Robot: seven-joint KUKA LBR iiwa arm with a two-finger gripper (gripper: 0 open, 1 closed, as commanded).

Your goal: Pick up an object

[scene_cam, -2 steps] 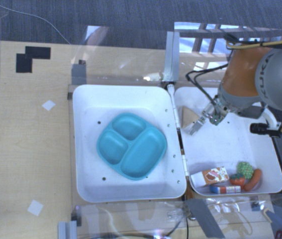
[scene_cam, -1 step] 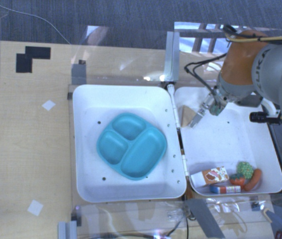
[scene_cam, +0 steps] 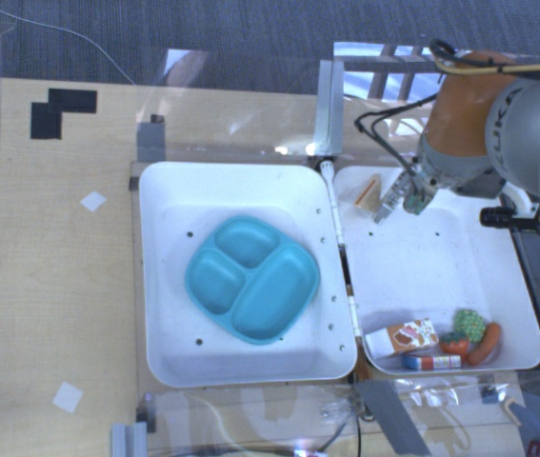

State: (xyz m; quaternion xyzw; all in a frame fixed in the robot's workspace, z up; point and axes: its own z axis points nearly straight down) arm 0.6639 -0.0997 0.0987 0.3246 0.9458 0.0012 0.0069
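Observation:
My gripper (scene_cam: 398,205) hangs over the far left part of the right bin (scene_cam: 441,265), open, with nothing between its fingers. Just to its left a small tan stick (scene_cam: 369,190) lies on the bin floor. Along the near edge of this bin lie an orange and white carton (scene_cam: 412,335), a white tube with a blue end and a red end (scene_cam: 433,361), a green leafy vegetable toy (scene_cam: 470,324), a small red piece (scene_cam: 453,346) and an orange-red sausage-shaped toy (scene_cam: 485,344).
The left bin (scene_cam: 170,255) holds a blue plate with three compartments (scene_cam: 253,279). A raised divider (scene_cam: 341,255) separates the two bins. The grey arm with its orange band (scene_cam: 470,103) reaches in from the upper right. A metal post (scene_cam: 326,108) stands behind the bins.

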